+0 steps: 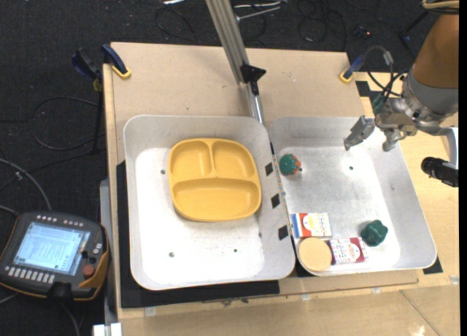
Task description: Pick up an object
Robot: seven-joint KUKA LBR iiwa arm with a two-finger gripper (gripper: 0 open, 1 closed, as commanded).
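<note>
My gripper (373, 137) hangs open over the far right part of the right bin (343, 196), its two fingers (356, 134) spread apart with nothing between them. A small green and orange ball-like toy (290, 164) lies near the bin's left wall, well left of the gripper. At the bin's near edge lie a white carton with red and blue print (310, 223), a round tan disc (316, 253), a red and white packet (346, 250) and a dark green lump (375, 233).
The left bin (153, 254) holds a yellow divided plate (214, 179). A metal pole (226, 20) slants down to the bins' junction. A teach pendant (51, 254) lies off the bench at the lower left. Yellow clamps (117, 64) sit at the bench's far corners.
</note>
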